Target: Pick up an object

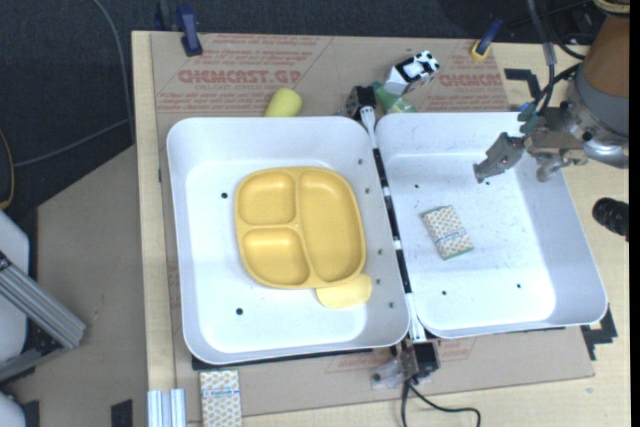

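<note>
The arm (605, 65) comes in from 3 o'clock, its grey wrist and orange band sitting at the upper right, and the gripper (520, 155) hangs over the far part of the right bin (560, 300). Its 2 fingers (493, 161) are spread apart with nothing between them, 1 dark tip pointing toward 9 o'clock and the other lying nearer the wrist. The likeliest thing to pick, a small patterned packet (447, 231), lies flat on the floor of the right bin near its middle, toward 7 o'clock from the gripper and apart from it, tilted a little on the white surface. The left bin (200, 215) holds a yellow divided plate (300, 225) with 3 compartments, resting near the bin's center. A pale yellow piece (345, 292) pokes out from beneath the plate's edge at 5 o'clock, touching it. Outside the bins, on the cardboard sheet (150, 115) that covers the bench, a yellow rounded object (284, 102) lies at 12 o'clock from the left bin, just beyond its rim. A black-and-white toy (414, 70) sits near the point where the 2 bins meet at the far side. A second patterned packet (220, 395) lies on the cardboard at 6 o'clock from the left bin, near the bench's front edge. 2 blue clamps (187, 29) grip the far edge of the cardboard.
</note>
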### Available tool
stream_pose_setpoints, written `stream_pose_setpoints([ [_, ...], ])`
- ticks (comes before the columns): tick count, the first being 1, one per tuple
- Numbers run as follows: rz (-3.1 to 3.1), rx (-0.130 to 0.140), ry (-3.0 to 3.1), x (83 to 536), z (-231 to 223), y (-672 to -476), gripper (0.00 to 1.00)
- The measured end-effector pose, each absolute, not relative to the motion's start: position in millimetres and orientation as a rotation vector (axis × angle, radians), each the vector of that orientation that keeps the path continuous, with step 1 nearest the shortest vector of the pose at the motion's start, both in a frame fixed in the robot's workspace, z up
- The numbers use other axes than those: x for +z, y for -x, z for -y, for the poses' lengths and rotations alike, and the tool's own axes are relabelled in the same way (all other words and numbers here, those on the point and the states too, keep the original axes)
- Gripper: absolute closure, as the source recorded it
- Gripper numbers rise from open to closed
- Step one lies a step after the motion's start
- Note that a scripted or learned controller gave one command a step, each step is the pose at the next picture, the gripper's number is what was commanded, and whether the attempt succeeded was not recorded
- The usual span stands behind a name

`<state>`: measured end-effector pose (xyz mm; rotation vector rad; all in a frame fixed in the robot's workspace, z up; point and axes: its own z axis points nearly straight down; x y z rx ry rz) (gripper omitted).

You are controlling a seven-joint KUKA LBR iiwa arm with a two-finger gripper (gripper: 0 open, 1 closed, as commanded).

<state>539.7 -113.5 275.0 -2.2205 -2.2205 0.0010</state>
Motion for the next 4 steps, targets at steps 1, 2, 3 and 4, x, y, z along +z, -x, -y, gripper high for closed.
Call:
stream_pose_setpoints([
  [1,2.219,0.002,2.220,172.3,101.5,-547.1,0.00],
  [2,2.220,0.000,2.222,84.4,113.0,-545.4,0.00],
  [3,2.220,-0.002,2.223,94.2,112.7,-545.7,1.00],
  [4,2.223,-0.002,2.220,200.8,43.5,-537.0,1.00],
])
